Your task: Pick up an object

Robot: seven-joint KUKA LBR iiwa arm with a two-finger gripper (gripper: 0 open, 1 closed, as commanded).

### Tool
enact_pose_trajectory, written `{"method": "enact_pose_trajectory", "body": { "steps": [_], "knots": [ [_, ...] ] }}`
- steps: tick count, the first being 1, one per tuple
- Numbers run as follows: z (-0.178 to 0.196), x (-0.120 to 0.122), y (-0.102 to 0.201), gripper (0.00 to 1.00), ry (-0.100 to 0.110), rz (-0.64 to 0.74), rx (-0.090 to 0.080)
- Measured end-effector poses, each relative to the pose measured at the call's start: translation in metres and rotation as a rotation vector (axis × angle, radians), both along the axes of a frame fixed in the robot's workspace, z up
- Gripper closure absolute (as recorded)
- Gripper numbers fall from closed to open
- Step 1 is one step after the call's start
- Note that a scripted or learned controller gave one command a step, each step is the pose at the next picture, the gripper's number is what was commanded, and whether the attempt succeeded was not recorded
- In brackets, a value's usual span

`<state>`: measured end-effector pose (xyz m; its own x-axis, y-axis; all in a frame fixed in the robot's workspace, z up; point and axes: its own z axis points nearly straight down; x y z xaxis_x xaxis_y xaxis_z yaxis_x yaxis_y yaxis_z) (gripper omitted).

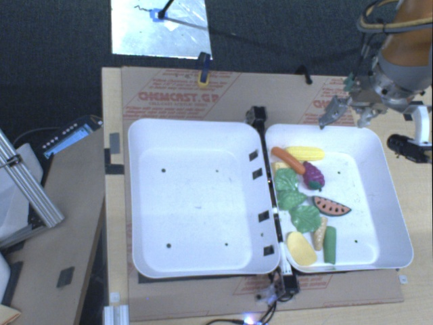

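The right bin (379,181) holds several toy foods along its left side: a yellow corn cob (306,153), an orange carrot (287,159), a purple piece (313,175), green leafy pieces (289,189), a watermelon slice (331,206), a yellow piece (301,248) and a green stick (329,244). My gripper (348,114) hangs above the far rim of the right bin, up and to the right of the corn. Its two grey fingers are spread apart with nothing between them.
The left bin (196,195) lies beside the right one, with a black divider strip (265,188) between them. Both rest on a cardboard sheet (176,93). A shiny metal plate (161,19) lies on the dark floor at the back.
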<state>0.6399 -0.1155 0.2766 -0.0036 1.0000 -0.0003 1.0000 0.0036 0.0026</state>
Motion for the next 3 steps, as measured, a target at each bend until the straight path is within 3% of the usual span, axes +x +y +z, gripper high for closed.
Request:
{"method": "enact_pose_trajectory", "body": {
  "steps": [1,2,3],
  "knots": [
    [-0.112,-0.143,0.020,0.00,0.023,-0.005,0.006],
    [-0.197,-0.155,0.032,0.00,0.008,-0.003,0.002],
    [-0.182,-0.152,0.031,1.00,0.001,-0.002,0.001]
  ]
}}
